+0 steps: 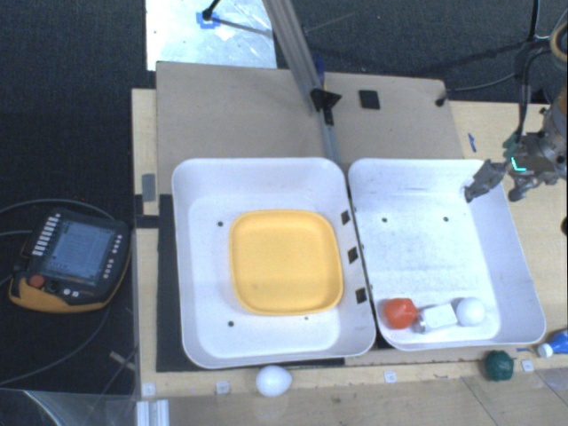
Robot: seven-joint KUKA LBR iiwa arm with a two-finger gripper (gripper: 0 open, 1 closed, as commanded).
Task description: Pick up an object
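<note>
Over right bin's [510, 238] rim, open fingers [497, 185]

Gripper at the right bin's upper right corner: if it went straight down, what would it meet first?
Probably bare floor of the right bin. The gripper hangs near the far rim, well away from the orange object; height is unclear.
</note>
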